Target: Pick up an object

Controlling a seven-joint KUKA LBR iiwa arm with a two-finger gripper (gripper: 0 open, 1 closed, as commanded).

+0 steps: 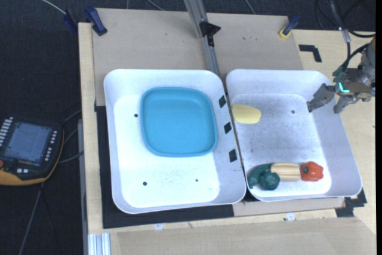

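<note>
Grey pincer [332, 101], dark fingers, perhaps teal-lit wrist

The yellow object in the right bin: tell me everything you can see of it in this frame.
The yellow object is a small, pale yellow, smooth-looking rounded lump, wider than tall in the camera view, a bit like a lemon or a soft toy piece. It lies on the floor of the right bin, close against that bin's left wall, in the upper part. It sits alone: nothing touches it apart from the bin. The gripper is across the bin at its right rim, well apart. Finer surface detail is too small to tell.
</note>
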